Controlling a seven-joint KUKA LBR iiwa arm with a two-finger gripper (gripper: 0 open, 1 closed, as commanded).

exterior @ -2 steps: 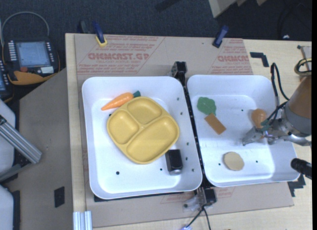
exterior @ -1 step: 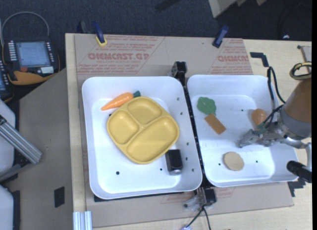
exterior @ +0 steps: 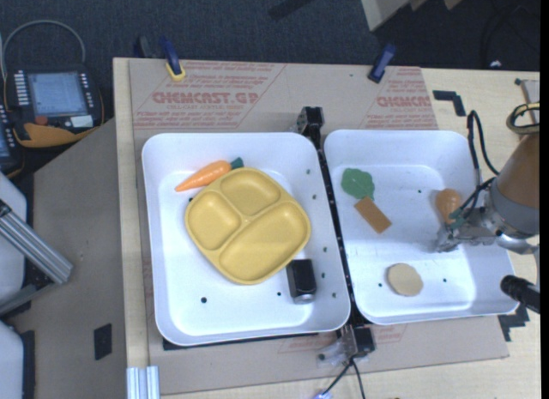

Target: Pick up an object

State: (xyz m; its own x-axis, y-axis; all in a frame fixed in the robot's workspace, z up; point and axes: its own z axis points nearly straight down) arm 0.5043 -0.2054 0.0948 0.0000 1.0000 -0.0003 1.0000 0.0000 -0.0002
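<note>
Camera view: brown cardboard sheet (exterior: 283, 97) on desk, printed "CHEMCAST GP" in red. Claw (exterior: 446, 238) low in right white bin (exterior: 412, 307); opening cannot be told.

Arm (exterior: 519, 184) enters from the right edge of the view, low over the bench. Orange band showing as a rounded tan-orange bulk at the edge, grey wrist section just below it. A dark cable loops up and over behind the band. Wrist angled down and to the left — gripper (exterior: 446, 241) at the end of it, pointing leftward and down, its metal tip sitting close to the surface. Thin wires and small fittings run along the gripper body. Tip is small and partly blurred — finger spacing not readable from this angle. A separate dark stub of the rig sticks out lower right.
</note>
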